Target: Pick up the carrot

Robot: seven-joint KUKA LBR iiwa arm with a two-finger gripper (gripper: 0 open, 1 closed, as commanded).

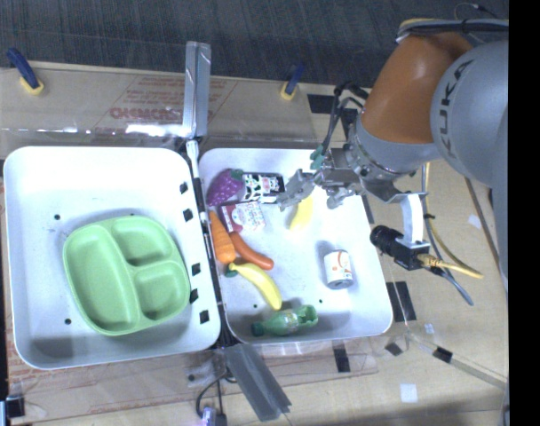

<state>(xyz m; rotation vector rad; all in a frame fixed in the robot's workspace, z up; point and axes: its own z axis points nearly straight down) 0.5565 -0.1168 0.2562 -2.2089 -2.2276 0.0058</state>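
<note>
Carrot status for you: long orange tapered carrot [223,240] lies in the right shallow white bin [363,304], hard against its 9 o'clock wall, running roughly 12-to-6. You'll see a second, redder orange tapered piece [253,255] touching its lower end and angling off toward 4 o'clock.

Just below them, a yellow curved banana [262,284]; at the bin's 6 o'clock, a green bottle-shaped item [285,320] on its side. At 12 o'clock of the carrot: purple grape bunch [224,187] and a dark printed carton [257,185] above a white printed packet [250,216]. Small white can with a red label [338,267] sits at the bin's 3 o'clock.

Two-finger gripper [316,186] hangs over the bin's upper middle, well apart from the carrot, with a small yellow object [300,213] right under it. You can't tell from this angle whether the fingers are spread or closed, or whether they hold it.

Left shallow white bin [26,327] carries a light green three-compartment plastic tray [126,273]. Both bins rest on a cardboard-covered bench [92,91] with blue clamps [26,71] at its far edge; dark carpet [252,7] beyond.
</note>
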